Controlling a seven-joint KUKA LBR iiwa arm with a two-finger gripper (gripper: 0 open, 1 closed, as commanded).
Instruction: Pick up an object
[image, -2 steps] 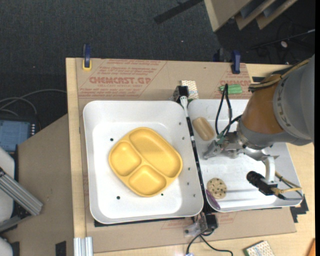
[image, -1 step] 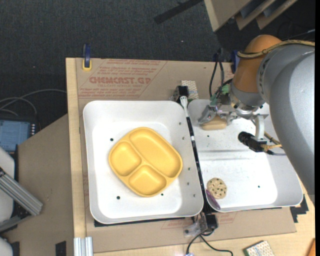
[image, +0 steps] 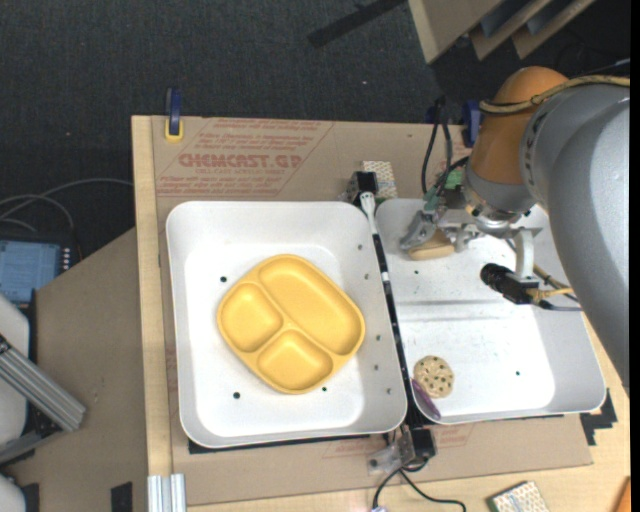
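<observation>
Gripper (image: 425, 236) sits low at the far left corner of the right bin (image: 500, 350), and from this angle I cannot tell whether it is open or closed. Just beneath it lies a tan piece (image: 437, 251), touching or nearly touching the tool; it may be the object being gone for, though it is too small to name. Nothing is visibly lifted, so I judge the pick not yet done: a grasp and a raise are left. Nearer the camera in the same bin, well apart from the gripper, a cookie (image: 433, 375) rests by the left wall with a purple sliver (image: 424, 402) just beside it. In the left bin (image: 200, 240) a yellow divided plate (image: 290, 322) lies in the middle.
</observation>
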